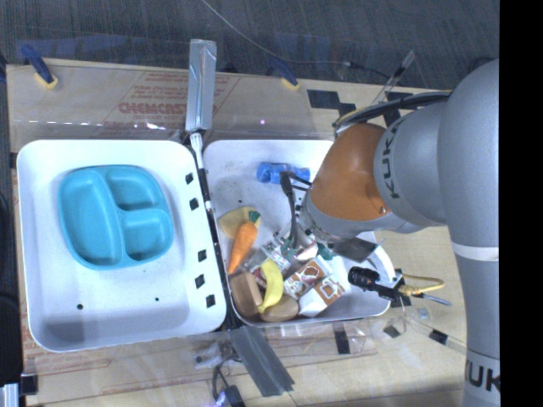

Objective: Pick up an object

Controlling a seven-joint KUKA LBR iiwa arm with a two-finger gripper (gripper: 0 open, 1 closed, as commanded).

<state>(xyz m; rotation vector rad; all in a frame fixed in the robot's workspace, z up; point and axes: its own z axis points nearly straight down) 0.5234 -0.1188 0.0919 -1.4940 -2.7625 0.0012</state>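
In the right bin (pixel 222 161), a tapered carrot (pixel 242 246).

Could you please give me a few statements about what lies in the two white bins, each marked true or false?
1. The light blue divided plastic tray lies in the left white bin. True.
2. The orange toy carrot lies in the left bin. False: it is in the right white bin.
3. The yellow toy banana lies near the right bin's front edge. True.
4. The small blue object rests on the divided tray. False: it sits near the right bin's back.
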